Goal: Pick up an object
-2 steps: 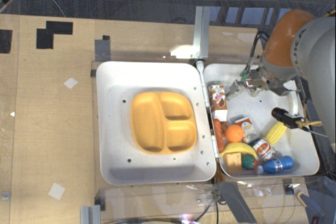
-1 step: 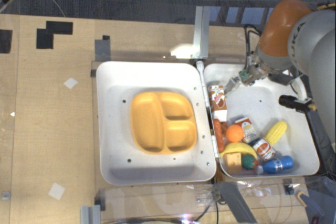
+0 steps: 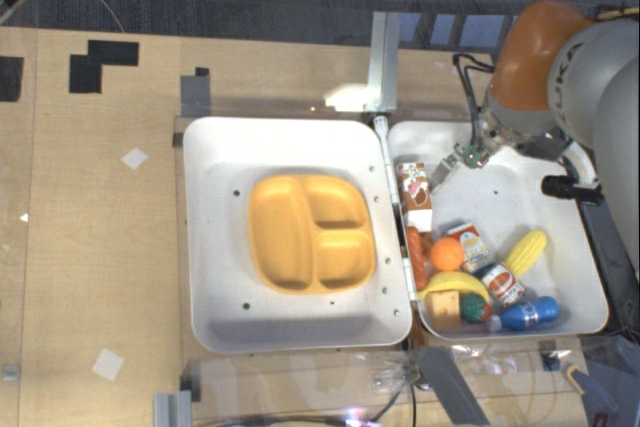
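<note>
Two white bins (image 3: 200,245) sit on a wooden bench (image 3: 90,245). Yellow tray (image 3: 310,233) lies left; toy corn (image 3: 527,252) lies right. Whether the gripper (image 3: 470,155) is open cannot be told.

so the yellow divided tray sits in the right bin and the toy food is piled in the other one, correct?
Not quite: the camera view shows the yellow divided tray in the left bin. The toy food, such as the corn cob and orange, is piled in the other one, the right bin.
</note>
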Robot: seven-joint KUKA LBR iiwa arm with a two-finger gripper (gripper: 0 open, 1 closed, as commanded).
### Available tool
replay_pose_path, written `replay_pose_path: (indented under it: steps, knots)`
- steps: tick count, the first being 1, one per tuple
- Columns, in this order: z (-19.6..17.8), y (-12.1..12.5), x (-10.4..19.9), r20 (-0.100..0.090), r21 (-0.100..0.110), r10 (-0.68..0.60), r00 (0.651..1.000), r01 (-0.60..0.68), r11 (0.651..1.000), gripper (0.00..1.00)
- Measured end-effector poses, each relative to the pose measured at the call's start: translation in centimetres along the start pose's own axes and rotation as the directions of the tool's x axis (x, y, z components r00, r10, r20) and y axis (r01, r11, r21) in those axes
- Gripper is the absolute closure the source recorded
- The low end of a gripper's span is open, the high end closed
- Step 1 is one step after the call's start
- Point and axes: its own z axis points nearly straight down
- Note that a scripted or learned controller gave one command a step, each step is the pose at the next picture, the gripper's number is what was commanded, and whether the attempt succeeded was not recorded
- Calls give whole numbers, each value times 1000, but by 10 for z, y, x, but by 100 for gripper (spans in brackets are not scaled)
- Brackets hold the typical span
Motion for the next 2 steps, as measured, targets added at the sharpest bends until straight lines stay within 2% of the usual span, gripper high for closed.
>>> replay_pose_path:
  steps: [1, 2]
  knots:
    - [-2, -10, 15, 9, -32, 80, 997, -80, 996, 0]
    - [1, 9, -1, -19, -24, 590, 808, -590, 807, 0]
